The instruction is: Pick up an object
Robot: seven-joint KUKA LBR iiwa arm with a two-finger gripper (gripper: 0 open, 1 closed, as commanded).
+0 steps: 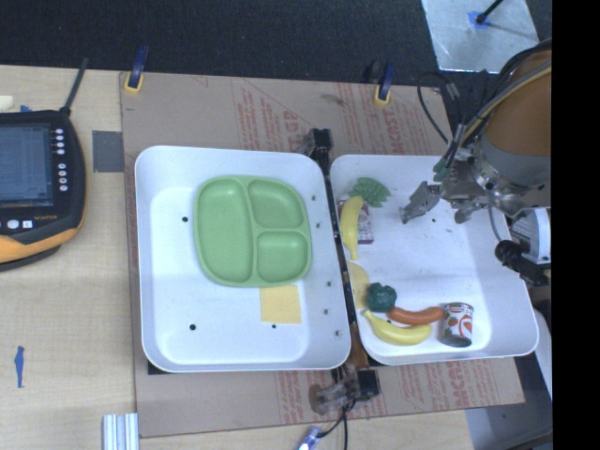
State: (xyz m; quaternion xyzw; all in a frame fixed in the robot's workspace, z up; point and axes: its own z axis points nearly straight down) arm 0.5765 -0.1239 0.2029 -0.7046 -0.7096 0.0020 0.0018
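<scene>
Objects for picking lie scattered in the right-hand shallow white bin [487,340], in the right half of the frame. Over that bin's upper right part hangs the grey two-finger gripper [441,204]; its two dark fingers [417,204] stand spread apart with nothing between them, above bare white floor. The grey arm with its orange band [520,111] comes in from the frame's upper right, trailing black cables.

Nearest the gripper, to its left, a small leafy green plastic piece [370,191] lies at the bin's upper left, touching the top of a yellow plastic banana [350,225] that runs down along the left wall. Just beside that banana is a small printed packet [366,228], too small to read. Lower in the bin, a dark green broccoli-like toy [381,297] sits above a second yellow banana [398,331], with an orange-red sausage-shaped toy [417,315] lying across it. A small red-and-white can [457,324] lies on its side at the lower right, touching the sausage's end.

The left-hand white bin [164,251] holds a light green three-compartment plastic plate [251,230] and, just below it, a flat yellow square slice [280,304]. At the frame's left edge a grey-and-orange handheld control pendant [33,186] rests on the bench.
</scene>
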